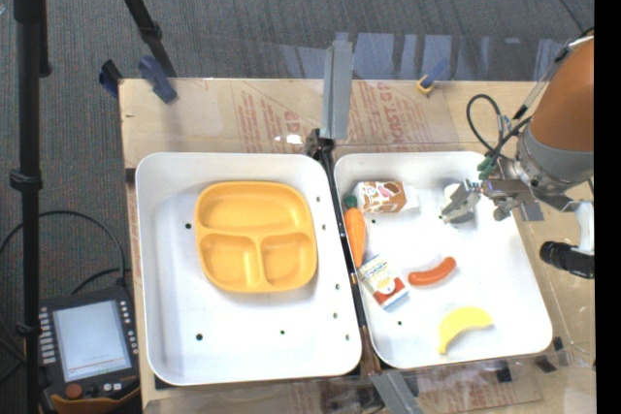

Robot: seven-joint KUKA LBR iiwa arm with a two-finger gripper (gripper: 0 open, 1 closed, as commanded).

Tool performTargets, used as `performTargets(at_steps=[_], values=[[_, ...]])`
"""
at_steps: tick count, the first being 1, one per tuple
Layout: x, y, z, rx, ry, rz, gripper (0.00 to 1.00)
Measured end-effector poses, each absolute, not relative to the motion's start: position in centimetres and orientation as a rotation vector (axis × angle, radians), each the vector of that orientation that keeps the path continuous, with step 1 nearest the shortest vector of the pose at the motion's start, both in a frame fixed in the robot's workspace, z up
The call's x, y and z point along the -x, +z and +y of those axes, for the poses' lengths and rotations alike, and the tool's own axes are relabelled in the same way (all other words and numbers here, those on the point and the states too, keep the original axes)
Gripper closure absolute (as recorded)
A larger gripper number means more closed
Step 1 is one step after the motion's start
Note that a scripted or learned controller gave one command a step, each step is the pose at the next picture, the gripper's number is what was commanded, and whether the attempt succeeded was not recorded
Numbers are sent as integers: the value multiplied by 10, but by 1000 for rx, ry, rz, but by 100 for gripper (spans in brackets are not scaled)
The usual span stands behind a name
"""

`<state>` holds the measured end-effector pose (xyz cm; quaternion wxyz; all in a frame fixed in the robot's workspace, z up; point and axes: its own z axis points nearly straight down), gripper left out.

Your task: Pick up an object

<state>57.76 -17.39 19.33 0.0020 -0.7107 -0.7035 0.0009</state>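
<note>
My gripper [460, 206] hangs over the upper right part of the right bin [505, 305], open with nothing between its fingers. Left of it lies a small brown and white carton [380, 197]. An orange carrot [355, 236] lies along the bin's left wall. Below the gripper are a red sausage [432, 272] and a small red and white carton [382, 281]. A yellow banana [464, 327] rests near the front edge. The gripper touches none of them.
The left bin [175, 305] holds a yellow divided plate [257, 236]. A grey post [337, 97] rises behind the joint of the two bins. A teach pendant [89, 344] sits on the floor at the lower left.
</note>
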Motion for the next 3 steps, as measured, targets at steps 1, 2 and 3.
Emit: performTargets(at_steps=[1,2,3], values=[[-553,86,-160,1980,1,-2434,0],[-552,95,-163,1988,0,-2424,100],[-571,211,-94,2206,3,-2233,100]])
